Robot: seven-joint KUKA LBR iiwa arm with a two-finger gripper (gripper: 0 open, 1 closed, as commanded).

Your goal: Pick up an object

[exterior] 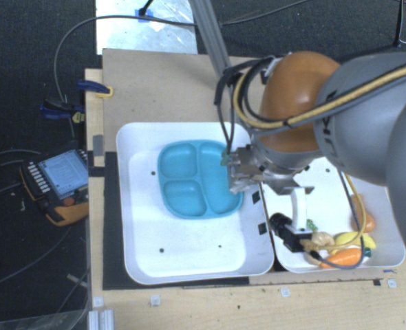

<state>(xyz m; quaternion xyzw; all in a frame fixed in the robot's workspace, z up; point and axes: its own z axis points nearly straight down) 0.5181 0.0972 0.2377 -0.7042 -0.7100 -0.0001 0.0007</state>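
My gripper (280,184) hangs under the orange-banded wrist, over the left part of the right bin (394,254), close to the wall between the two bins. The arm hides most of that bin. At its front right corner lies a cluster of small things: a yellow banana-like piece (356,239), an orange piece (345,257), a beige lump (321,238) and an orange ball (367,221). None of them is seen between the fingers. A blue divided plate (193,179) lies in the left bin (182,256), its right edge just beside the wrist.
Both bins rest on a brown board (155,81). Off the bench to the left lie a hand-held device with a screen (60,176), clamps (86,88) and loose cables. A grey pole (206,19) slants up behind the arm.
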